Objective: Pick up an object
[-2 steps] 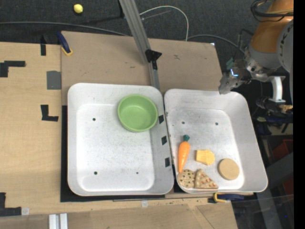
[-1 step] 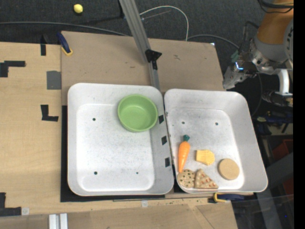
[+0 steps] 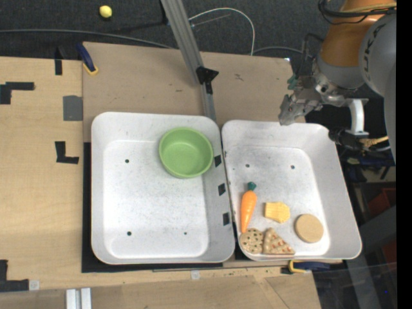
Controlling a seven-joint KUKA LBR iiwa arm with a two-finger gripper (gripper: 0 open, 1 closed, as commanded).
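Bins are sitting side by side on a wooden bench, seen from above at a slant. The left bin [image 3: 109,192] is holding a green bowl [image 3: 186,152] near its upper right corner, upright with its opening facing up. The right bin [image 3: 270,153] is holding a cluster of toy food pieces along its lower edge. An orange carrot [image 3: 248,209] with a small green top is lying lengthwise just beside the wall shared with the left bin. Below it, a round chocolate chip cookie [image 3: 252,241] is resting in the lower left corner, touching a pizza slice [image 3: 277,243] to its right. A yellow cheese wedge [image 3: 277,212] is lying just right of the carrot, and a round tan biscuit [image 3: 309,228] is sitting near it, further right.

The grey arm with its orange band is reaching in from the right, and the gripper [image 3: 287,112] is hanging above the upper edge of the right bin, well apart from all the food pieces. Nothing is showing between its fingers; whether they are spread or pressed together cannot be told from this angle.

A small yellow ball [image 3: 105,11] is lying on the dark floor beyond the bench, at upper left.
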